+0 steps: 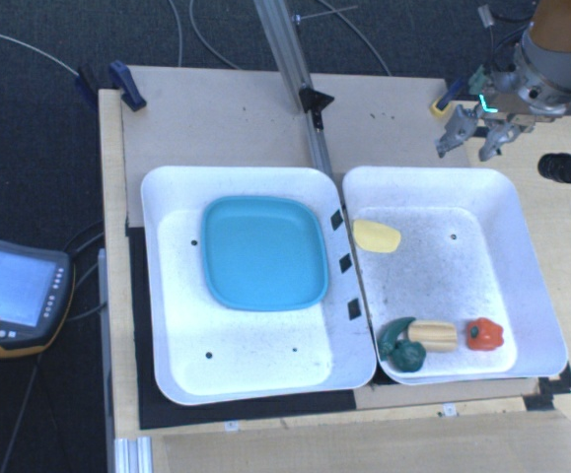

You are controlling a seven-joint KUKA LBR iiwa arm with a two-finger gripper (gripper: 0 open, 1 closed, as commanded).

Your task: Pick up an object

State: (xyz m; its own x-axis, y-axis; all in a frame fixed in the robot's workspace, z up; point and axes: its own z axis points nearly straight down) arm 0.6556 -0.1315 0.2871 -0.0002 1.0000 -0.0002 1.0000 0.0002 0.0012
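Note:
In the right bin (522, 225) lie a yellow piece (376, 236) near its left wall, a dark green vegetable (401, 344), a tan cylinder (433, 336) and a red pepper (483, 334) along the front. My gripper (472, 142) hangs above the bench just behind the right bin's far rim, open, with nothing between its fingers. It is well away from all the objects.
The left bin (167, 264) holds a blue square plate (265, 252). A metal pole (290, 57) slants from the top down to the gap between the bins. A teach pendant (14, 294) lies on the floor at the left.

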